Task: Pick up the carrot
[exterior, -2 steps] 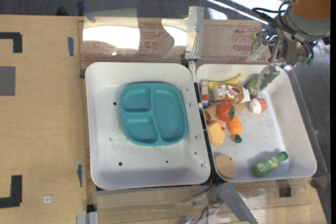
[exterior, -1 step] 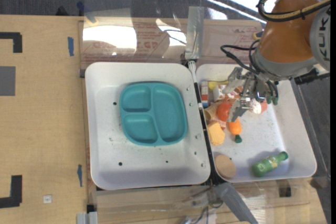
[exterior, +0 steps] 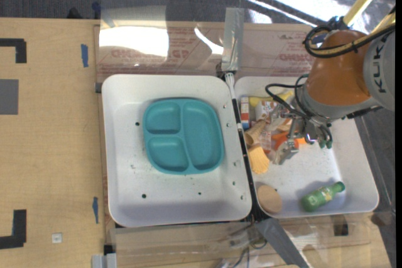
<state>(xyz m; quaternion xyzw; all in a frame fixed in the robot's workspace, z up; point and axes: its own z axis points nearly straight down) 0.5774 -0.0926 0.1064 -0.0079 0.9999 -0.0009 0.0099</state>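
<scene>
End effector (exterior: 290, 146) low in right bin (exterior: 358, 188), over carrot (exterior: 300, 142).

The carrot (exterior: 302, 140) is a small orange piece in the right bin (exterior: 352, 191), partly hidden under the gripper (exterior: 290, 149), beside a clutter of food items near the bin's left side.

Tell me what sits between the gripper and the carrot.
Nothing visible. The gripper is down in the right bin with the carrot right at its tip; other food items crowd close on the left, a green bottle lies apart.
</scene>
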